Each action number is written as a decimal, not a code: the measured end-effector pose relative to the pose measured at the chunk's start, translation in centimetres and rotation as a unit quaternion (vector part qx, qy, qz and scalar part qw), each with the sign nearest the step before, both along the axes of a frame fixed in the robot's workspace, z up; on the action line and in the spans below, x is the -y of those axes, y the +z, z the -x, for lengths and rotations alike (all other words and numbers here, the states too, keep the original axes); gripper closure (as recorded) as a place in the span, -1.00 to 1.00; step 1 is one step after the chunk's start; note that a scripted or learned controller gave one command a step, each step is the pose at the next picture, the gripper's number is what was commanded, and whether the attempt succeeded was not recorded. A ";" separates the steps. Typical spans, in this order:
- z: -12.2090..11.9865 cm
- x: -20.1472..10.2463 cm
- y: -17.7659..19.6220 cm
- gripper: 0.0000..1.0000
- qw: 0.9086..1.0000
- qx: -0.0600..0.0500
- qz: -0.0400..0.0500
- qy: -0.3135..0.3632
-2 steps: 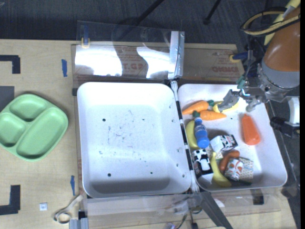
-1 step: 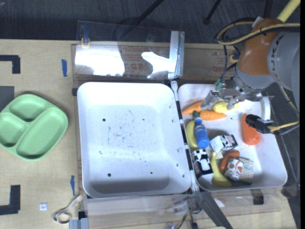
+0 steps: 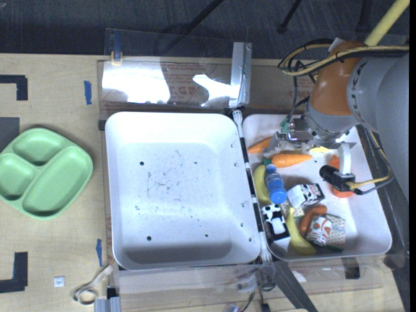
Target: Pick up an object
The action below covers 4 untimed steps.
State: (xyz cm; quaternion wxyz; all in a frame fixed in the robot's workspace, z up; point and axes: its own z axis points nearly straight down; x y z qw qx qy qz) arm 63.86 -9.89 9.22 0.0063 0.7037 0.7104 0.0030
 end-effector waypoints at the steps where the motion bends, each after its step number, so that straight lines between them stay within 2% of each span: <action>1: 1.0 0.4 -0.5 -1.00 0.996 -0.006 -0.003 -0.084; 2: 8.7 4.9 -0.5 -1.00 0.996 -0.005 -0.003 -0.085; 3: 7.4 7.5 3.8 -1.00 0.955 -0.008 -0.013 -0.296; 4: 2.4 7.4 3.4 -1.00 0.873 -0.006 -0.005 -0.488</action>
